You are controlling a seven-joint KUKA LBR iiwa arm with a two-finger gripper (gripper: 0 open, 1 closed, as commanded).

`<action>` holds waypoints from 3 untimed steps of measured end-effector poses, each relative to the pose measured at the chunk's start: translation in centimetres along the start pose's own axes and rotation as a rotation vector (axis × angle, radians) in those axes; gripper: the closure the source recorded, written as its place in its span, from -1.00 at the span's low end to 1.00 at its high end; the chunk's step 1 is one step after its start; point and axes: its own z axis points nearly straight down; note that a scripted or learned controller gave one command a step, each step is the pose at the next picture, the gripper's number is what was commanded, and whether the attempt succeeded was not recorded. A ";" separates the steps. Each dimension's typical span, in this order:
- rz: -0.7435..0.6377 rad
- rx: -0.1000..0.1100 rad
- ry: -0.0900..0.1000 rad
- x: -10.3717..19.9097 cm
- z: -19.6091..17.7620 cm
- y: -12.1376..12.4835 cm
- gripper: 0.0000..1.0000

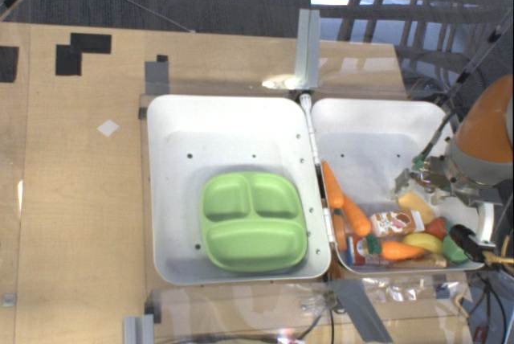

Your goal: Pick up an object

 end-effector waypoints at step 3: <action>-0.099 -0.017 -0.004 2.0 0.2 -0.8 -1.00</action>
